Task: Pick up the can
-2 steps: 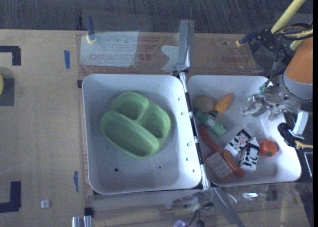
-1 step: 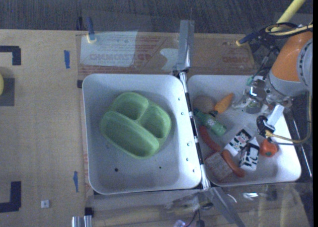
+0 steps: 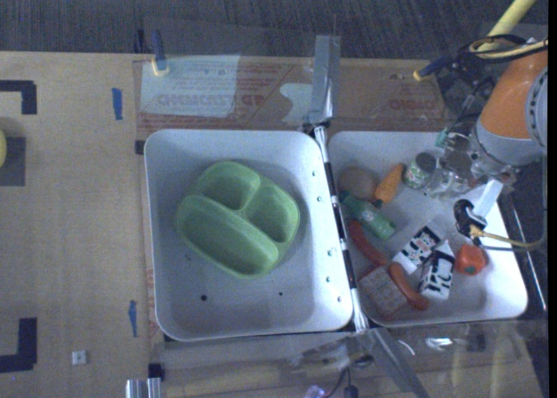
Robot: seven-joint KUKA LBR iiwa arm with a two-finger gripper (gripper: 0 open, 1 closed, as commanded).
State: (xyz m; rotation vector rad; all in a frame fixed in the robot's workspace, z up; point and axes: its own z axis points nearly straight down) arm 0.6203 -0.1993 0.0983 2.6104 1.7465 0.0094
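The can (image 3: 419, 170) is small and silvery with a greenish label. It stands near the back of the right bin (image 3: 500, 300), just right of an orange carrot (image 3: 389, 183). My gripper (image 3: 452, 170) hangs from the grey wrist under the orange band (image 3: 513, 113), directly right of the can and very close to it. From this slant I cannot see whether it touches the can.
The right bin also holds a brown potato (image 3: 357, 181), a green bottle (image 3: 367, 218), a red chili (image 3: 365, 245), two black-and-white cartons (image 3: 428, 261), an orange-red fruit (image 3: 471, 259), a sausage (image 3: 407, 286) and a waffle (image 3: 380, 291). A green divided plate (image 3: 237, 217) lies in the left bin (image 3: 174, 300).
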